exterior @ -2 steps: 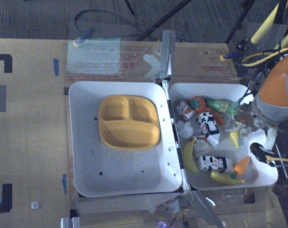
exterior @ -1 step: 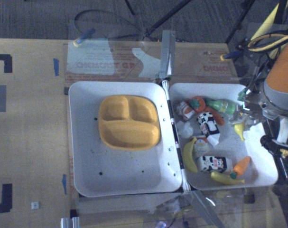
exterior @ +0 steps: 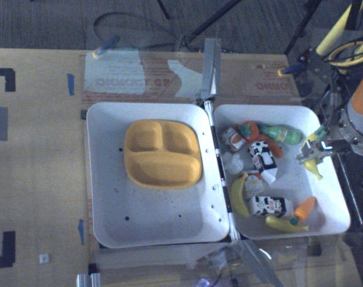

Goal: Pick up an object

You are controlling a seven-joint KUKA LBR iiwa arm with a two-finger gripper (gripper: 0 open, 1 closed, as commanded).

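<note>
The right bin [exterior: 335,205] holds several small items: a green bottle [exterior: 284,134], a red-orange toy [exterior: 249,128], two cow-patterned cartons [exterior: 262,155] [exterior: 268,205], a banana [exterior: 238,196], a second yellow piece [exterior: 280,223] and an orange carrot [exterior: 304,208]. My gripper [exterior: 313,153] hangs over the bin's right side, near the rim. A small yellow piece [exterior: 314,168] sits right under its tip. I cannot tell whether that piece is touching the gripper or lying in the bin.
The left bin [exterior: 103,208] bears a yellow divided plate [exterior: 163,153]. A metal divider [exterior: 210,70] stands behind the gap between the bins. Cables and stands crowd the right edge behind the arm [exterior: 357,109].
</note>
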